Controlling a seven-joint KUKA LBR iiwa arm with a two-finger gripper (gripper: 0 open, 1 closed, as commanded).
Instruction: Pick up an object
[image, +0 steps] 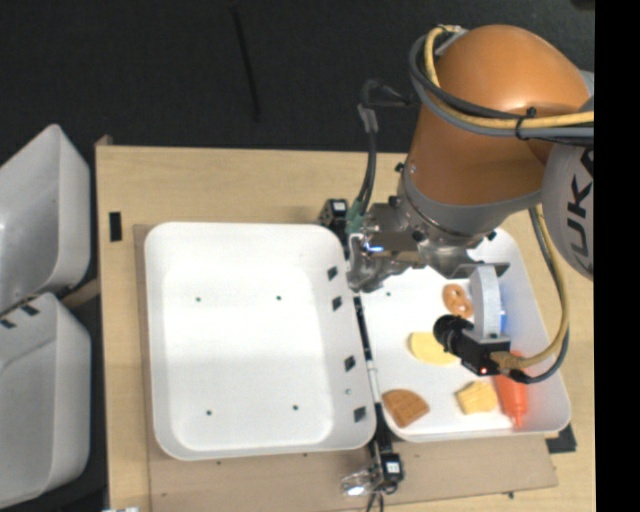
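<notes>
The right bin (440, 425) holds several small things. A brown pretzel (456, 297) lies near its middle, with a flat yellow piece (428, 348) just in front of it. Along the front wall sit a brown toast-like slice (405, 406), a yellow wedge (477, 398) and an orange carrot-like piece (514, 400). My gripper (366, 268) hangs low at the back left of this bin, right by the wall shared with the left bin. It is apart from all these things, and the wrist hides the bin's back part.
The left white bin (160, 330) lies beside the right one, their walls meeting along a rail with black clips (352, 362). White blocks (35, 300) stand off the bench's left edge. The large arm body (490, 120) overhangs the right bin's back.
</notes>
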